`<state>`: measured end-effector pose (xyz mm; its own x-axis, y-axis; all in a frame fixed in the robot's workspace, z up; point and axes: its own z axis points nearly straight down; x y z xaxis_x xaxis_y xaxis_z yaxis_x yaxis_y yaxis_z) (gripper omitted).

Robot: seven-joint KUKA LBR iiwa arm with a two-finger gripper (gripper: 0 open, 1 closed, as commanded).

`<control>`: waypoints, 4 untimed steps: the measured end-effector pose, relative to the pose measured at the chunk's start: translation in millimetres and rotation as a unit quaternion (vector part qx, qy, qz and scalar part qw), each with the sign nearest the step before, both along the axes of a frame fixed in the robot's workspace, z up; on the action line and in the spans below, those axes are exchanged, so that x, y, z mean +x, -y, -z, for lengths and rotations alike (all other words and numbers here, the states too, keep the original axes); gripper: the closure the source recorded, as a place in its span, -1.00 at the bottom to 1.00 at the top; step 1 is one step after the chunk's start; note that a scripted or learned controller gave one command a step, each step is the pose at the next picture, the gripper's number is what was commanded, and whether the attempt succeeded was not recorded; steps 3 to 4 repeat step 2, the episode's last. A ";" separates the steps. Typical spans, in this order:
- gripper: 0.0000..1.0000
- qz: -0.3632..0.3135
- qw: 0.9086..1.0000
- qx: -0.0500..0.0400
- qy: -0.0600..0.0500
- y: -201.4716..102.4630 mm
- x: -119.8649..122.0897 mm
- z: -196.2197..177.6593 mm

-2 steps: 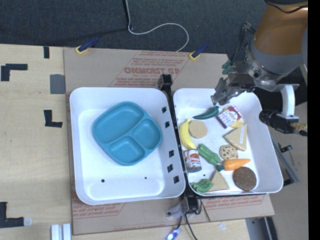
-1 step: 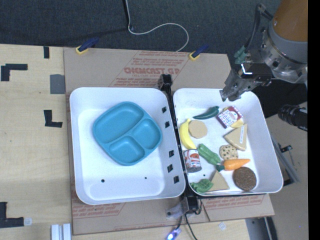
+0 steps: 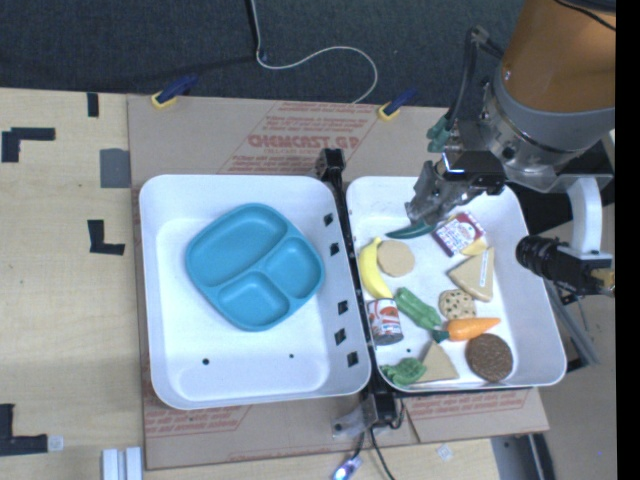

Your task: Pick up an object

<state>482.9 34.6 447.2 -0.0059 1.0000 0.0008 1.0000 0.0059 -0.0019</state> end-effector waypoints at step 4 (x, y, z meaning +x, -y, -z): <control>1.00 -0.002 1.000 0.000 0.001 -30.1 0.6 6.7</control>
